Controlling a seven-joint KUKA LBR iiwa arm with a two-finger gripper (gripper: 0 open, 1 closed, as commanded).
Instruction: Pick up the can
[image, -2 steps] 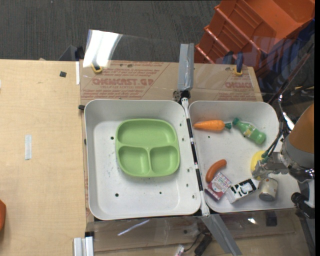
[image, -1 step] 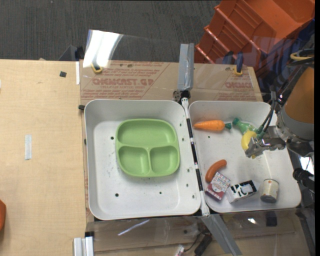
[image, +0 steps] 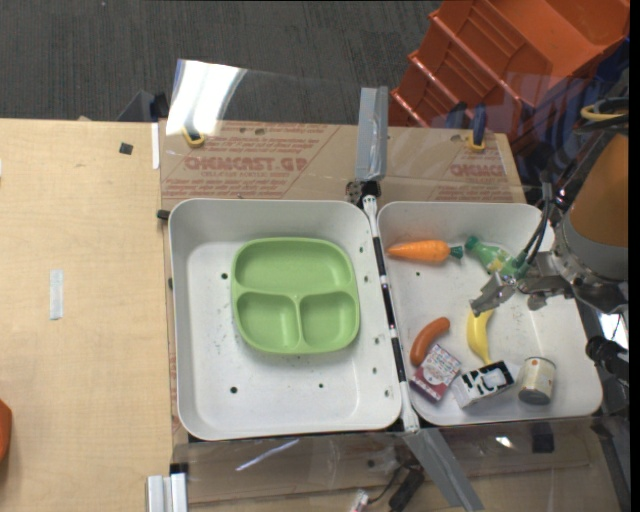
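My tool (image: 497, 293) hangs spread and empty above the banana (image: 479, 336); descending here misses the can (image: 537, 380) by the box (image: 487, 383).

Two white bins sit side by side: the left bin (image: 200, 400) carries one green divided plate (image: 296, 294). The right bin (image: 570, 405) carries one carrot (image: 420, 251), one banana (image: 479, 335), one sausage (image: 430, 340), one can (image: 537, 380) and two small cartons (image: 437, 372) (image: 485, 383).
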